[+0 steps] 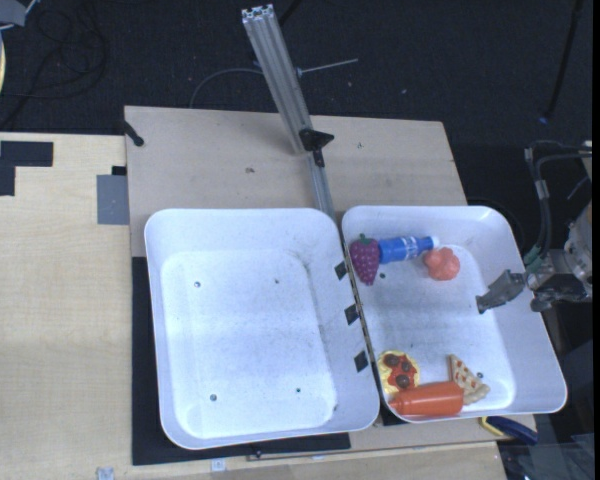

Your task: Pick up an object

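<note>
In the right bin lie small toy foods: a purple grape bunch touching a blue bottle at the upper left of that bin, a round orange-red piece just beside them, and a red sausage at the lower edge between two flat pieces. All look light, stiff and smooth; the sausage, taken across its middle, seems the easiest hold. The gripper hangs at the bin's right rim; whether it is released or clenched I cannot tell. The left bin sits alongside on the pale worktop, leaving room to move.
</note>
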